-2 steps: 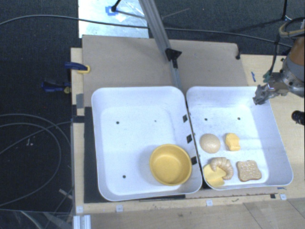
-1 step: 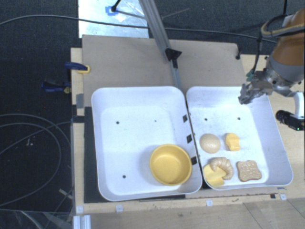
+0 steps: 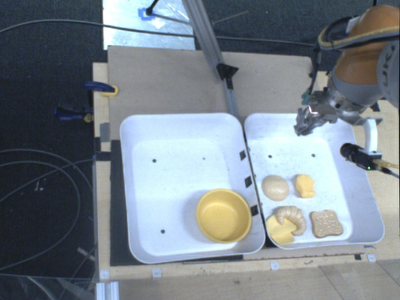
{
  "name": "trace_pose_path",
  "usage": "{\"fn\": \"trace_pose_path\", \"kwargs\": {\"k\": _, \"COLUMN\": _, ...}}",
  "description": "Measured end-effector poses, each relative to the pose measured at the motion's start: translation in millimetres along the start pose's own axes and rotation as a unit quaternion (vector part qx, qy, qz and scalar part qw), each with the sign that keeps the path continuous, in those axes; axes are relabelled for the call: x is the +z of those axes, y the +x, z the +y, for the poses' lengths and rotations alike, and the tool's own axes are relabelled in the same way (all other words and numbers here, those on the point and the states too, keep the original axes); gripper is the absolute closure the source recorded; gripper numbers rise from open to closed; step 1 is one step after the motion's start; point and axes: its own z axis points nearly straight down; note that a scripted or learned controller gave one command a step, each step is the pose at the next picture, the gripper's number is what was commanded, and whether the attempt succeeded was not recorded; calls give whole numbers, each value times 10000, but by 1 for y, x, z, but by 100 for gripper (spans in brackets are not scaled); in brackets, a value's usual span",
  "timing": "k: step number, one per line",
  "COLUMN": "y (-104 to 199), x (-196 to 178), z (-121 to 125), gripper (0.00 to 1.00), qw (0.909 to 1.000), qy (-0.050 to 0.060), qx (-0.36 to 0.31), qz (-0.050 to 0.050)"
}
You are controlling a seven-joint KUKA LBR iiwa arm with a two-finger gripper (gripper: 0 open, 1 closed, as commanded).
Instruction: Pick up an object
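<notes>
Gripper [image 3: 304,126] over right bin's [image 3: 359,186] far edge, finger state impossible to tell. Croissant [image 3: 292,217], toast [image 3: 326,223], pale bun [image 3: 275,187] near front; yellow bowl [image 3: 223,214] in left bin [image 3: 162,167].

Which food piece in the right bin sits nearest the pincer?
The small yellow chunk, farthest back of the food pieces and right of the pale bun.

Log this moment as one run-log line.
gripper: above right bin far edge | holding: nothing seen | food items: untouched | yellow bowl: left bin
</notes>
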Motion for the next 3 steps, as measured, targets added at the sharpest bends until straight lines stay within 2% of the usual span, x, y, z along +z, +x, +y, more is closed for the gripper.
{"fn": "trace_pose_path", "kwargs": {"k": 1, "y": 48, "x": -9, "z": -16, "gripper": 100, "qw": 10000, "qy": 8, "qx": 4, "qz": -1}}
{"fn": "trace_pose_path", "kwargs": {"k": 2, "y": 99, "x": 2, "z": -26, "gripper": 100, "qw": 10000, "qy": 13, "qx": 2, "qz": -1}}
{"fn": "trace_pose_path", "kwargs": {"k": 3, "y": 150, "x": -9, "z": -41, "gripper": 100, "qw": 10000, "qy": 8, "qx": 0, "qz": 3}}
